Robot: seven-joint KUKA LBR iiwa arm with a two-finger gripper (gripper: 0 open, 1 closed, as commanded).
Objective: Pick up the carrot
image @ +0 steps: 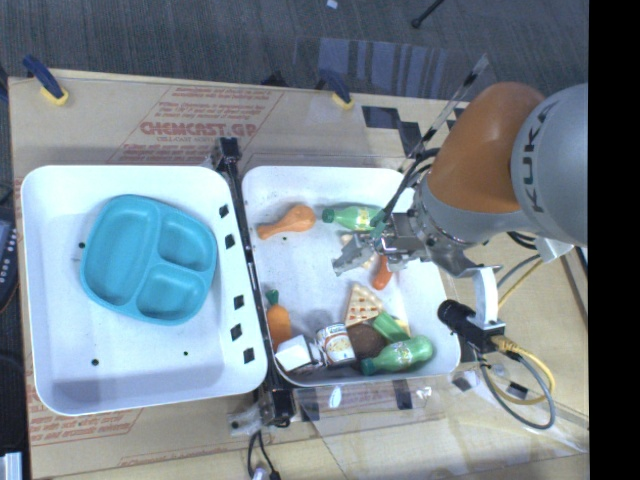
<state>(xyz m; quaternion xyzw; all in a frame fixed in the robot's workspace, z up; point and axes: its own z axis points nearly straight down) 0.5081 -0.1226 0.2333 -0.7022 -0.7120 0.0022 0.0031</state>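
The carrot (278, 322), orange with a green top, lies against the left wall of the right bin (300, 183), near its front. My gripper (366, 257) hangs over the middle right of that bin, well right of the carrot and apart from it. It is open, with nothing between its fingers. A small orange piece (383, 274) lies just below and right of the gripper; I cannot tell what it is.
The right bin also holds a chicken drumstick (285, 221), a green bottle (352, 215) at the back, a pizza slice (361, 304), a can (338, 344), a white box (292, 353) and a second green bottle (402, 353) along the front. A blue divided plate (148, 258) sits in the left bin (60, 368).
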